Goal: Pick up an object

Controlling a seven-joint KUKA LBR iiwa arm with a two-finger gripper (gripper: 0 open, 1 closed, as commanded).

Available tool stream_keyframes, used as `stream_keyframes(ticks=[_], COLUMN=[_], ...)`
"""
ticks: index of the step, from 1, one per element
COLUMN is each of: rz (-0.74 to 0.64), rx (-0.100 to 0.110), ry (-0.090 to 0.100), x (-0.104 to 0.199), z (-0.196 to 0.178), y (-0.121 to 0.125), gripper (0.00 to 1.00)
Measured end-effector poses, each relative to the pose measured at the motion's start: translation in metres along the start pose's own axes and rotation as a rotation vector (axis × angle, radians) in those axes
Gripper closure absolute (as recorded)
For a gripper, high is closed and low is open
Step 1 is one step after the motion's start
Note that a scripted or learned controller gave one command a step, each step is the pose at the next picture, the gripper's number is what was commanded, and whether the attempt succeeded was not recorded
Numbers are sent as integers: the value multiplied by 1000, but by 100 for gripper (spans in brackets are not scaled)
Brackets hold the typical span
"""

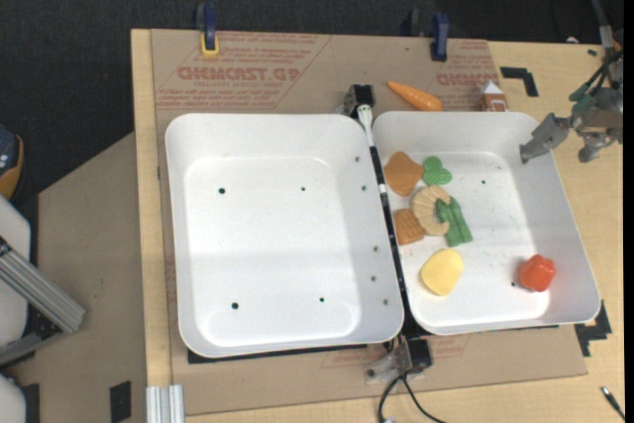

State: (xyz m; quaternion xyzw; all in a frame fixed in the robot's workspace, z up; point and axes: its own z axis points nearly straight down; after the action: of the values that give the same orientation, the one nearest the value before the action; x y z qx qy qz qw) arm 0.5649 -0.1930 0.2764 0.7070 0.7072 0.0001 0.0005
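Several toy foods lie in the right bin [495, 317]. A brown bread piece [402, 172], a green leafy piece [437, 173], a tan round piece [431, 204], a green vegetable [455, 224] and an orange-brown piece [407, 227] crowd together near its left wall. A yellow lemon-like piece [442, 271] sits nearer the front, and a red tomato-like piece [536, 273] rests alone at the front right. My gripper [567, 146] hangs over the bin's far right rim, open, with nothing between its fingers, well away from all the foods.
The left bin [198, 243] stands beside the right one. An orange carrot [414, 96] and a small brown-and-white item [492, 98] lie on the bench behind the right bin. Blue clamps [207, 23] hold the board's back edge.
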Motion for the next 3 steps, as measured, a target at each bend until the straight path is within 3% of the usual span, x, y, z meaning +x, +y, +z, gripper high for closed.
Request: stream_keyframes(ticks=[1, 2, 3], rz=[-2, -6, -1], rx=[14, -4, 0], ry=[5, 1, 3], x=[1, 48, 101], z=[154, 193, 189], y=[36, 104, 29], gripper=[0, 0, 0])
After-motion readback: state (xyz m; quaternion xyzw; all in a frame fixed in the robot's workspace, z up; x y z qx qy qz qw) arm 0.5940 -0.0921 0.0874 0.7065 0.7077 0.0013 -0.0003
